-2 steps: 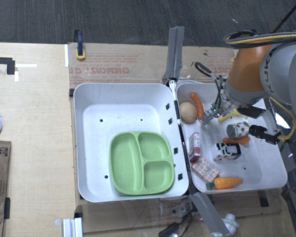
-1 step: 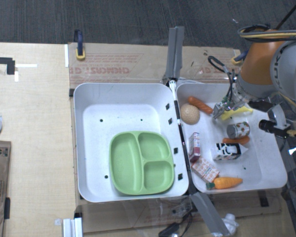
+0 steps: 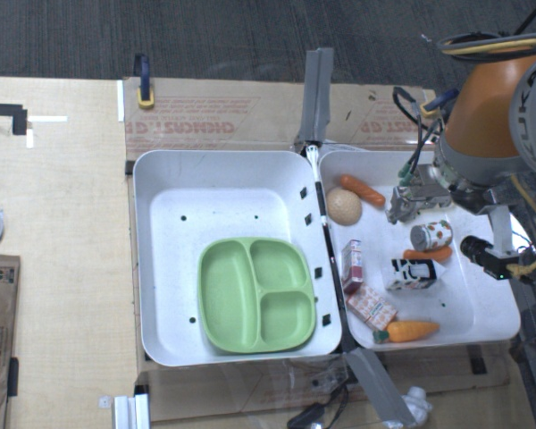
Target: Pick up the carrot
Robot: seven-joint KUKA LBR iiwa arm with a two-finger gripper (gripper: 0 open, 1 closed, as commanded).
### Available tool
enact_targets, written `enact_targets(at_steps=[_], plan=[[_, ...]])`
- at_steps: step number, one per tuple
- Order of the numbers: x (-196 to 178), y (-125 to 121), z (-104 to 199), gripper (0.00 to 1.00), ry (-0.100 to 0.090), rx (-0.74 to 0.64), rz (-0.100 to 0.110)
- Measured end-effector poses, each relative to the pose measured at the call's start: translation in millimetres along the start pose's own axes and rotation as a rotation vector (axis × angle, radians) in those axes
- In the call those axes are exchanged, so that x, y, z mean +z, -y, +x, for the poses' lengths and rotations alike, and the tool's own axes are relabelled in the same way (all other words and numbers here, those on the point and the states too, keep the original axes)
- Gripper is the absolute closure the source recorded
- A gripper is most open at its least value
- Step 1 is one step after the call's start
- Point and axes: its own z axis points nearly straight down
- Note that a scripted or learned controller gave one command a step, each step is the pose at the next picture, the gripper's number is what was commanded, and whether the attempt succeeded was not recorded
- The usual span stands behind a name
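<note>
The right bin (image 3: 500, 324) is crowded. A carrot (image 3: 362, 189) lies near its far left corner, slanting, with a tan ball (image 3: 343, 206) touching or just beside its near side. A second carrot (image 3: 411, 331) lies along the near edge, beside a pink packet (image 3: 371, 308), and a third, thinner orange piece (image 3: 427, 254) sits mid-bin just above a black-and-white pouch (image 3: 413, 273). A small can (image 3: 431, 234) stands just above that piece, and a red-and-white carton (image 3: 352, 265) lies close to the left wall.

Open floor in this bin is scarce: a strip along the right wall and a patch between the ball and the can. The left bin (image 3: 161, 239) has far more room (its far half is bare), with a green tray (image 3: 255, 293) set toward its near right corner.

The gripper (image 3: 414, 200) hangs over the far middle of the right bin, to the right of the far carrot and apart from it, just above the can. Whether its fingers are spread or pressed together I cannot tell, and nothing is seen between them.
</note>
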Motion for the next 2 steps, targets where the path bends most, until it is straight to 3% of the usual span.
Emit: enact_targets(at_steps=[1,2], plan=[[0,0,0,0.0,0.0,0.0,0.0],[-13,85,-35,0.0,0.0,-0.052,0.0]])
